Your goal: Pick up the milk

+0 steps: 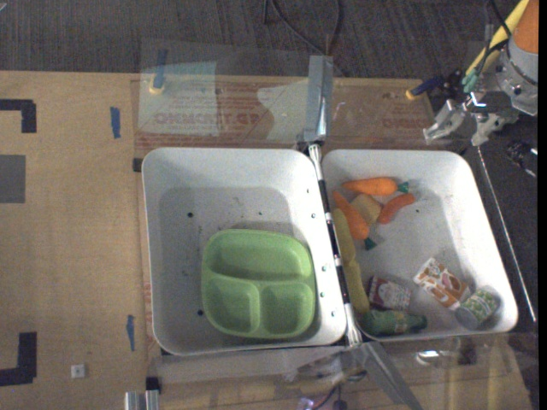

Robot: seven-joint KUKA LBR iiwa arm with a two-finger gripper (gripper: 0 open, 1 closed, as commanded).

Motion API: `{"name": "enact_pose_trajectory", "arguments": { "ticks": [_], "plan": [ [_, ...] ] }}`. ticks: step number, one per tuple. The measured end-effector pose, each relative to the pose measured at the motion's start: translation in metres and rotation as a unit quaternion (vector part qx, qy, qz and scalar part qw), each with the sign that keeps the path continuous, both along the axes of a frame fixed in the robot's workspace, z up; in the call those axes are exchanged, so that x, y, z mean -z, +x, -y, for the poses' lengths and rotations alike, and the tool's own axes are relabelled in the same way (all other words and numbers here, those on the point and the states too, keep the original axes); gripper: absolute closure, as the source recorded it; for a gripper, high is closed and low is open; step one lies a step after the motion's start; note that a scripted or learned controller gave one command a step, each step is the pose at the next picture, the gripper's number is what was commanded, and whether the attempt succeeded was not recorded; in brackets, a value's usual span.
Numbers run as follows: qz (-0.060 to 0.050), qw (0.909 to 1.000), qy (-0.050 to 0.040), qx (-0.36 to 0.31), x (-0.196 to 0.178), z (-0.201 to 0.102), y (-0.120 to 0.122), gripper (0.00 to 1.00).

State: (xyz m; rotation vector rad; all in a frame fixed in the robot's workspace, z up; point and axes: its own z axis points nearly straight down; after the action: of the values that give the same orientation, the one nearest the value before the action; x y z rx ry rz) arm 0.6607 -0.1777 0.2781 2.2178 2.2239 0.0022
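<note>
- Milk [442, 282]: lying flat on the floor of the right bin [444, 216], close to that bin's near corner on the view's right, white carton with orange print
- Long axis running on a diagonal, from the bin's middle toward that near corner, square to neither wall
- Just beside it on the corner side, a small can [479, 306], touching or nearly so; too close to tell which
- Toward the divider edge, a maroon carton [391, 293], near but apart, with a green bottle [395, 321] along the near wall below it
- Well apart at the far end of the same bin, by the divider, a cluster of carrots [372, 186] and yellow pieces; of no concern for this reach
- Gripper [460, 120]: hovering outside the bin, above the counter [68, 229] beyond the right bin's far corner on the view's right, holding nothing visible
- Spread or pressed together: cannot tell from this angle
- Key relation: milk well apart from the gripper, down along the bin's right wall toward the near edge and a little inward
- Judged next: travel over the far rim, then descent with the jaws set across the carton's short side, so turned to match the diagonal
- Likely risk: nudging the can beside it, or closing on the can rather than the milk
</note>
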Motion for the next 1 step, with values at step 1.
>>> {"name": "enact_pose_trajectory", "arguments": {
  "ticks": [1],
  "plan": [
    [-0.001,0.9997,-0.0009,0.025,0.0839,0.0316,0.0063,0.0]
  ]
}}
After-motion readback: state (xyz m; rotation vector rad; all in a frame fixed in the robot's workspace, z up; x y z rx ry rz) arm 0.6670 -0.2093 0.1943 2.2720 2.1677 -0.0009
